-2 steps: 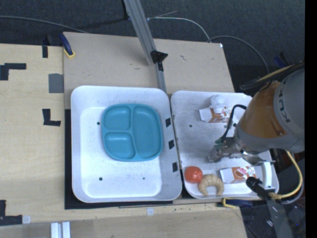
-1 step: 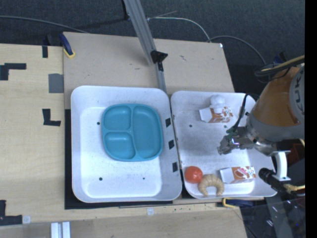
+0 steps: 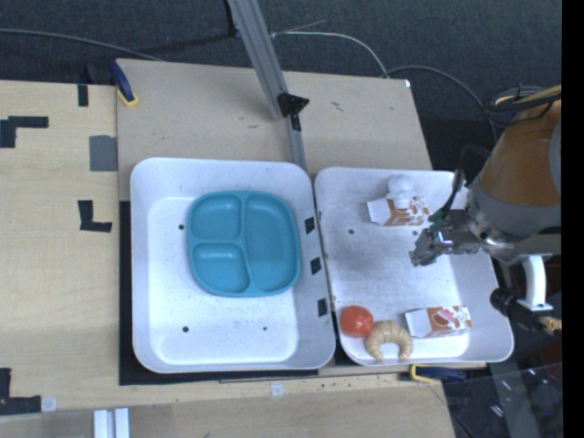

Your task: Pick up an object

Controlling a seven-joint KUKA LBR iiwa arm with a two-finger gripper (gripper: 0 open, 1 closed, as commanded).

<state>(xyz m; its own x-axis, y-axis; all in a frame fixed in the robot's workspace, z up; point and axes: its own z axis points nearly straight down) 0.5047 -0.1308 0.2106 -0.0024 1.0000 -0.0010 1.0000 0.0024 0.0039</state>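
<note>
The right bin [image 3: 376,267] holds a small orange-and-white carton [image 3: 399,212] with a white cap at its far side. Along its near edge lie a red tomato [image 3: 356,319], a croissant [image 3: 390,338] and a second orange-and-white carton [image 3: 440,321]. My gripper [image 3: 425,252] hangs over the right part of this bin, below and to the right of the far carton and apart from it. It stands well above the near carton. I see nothing held in it.
The left bin [image 3: 160,336] carries a teal divided plate [image 3: 244,243]. A slanted metal bar [image 3: 260,44] comes down from the top to the gap between the bins. The arm's grey body [image 3: 520,181] overhangs the right bin's right rim.
</note>
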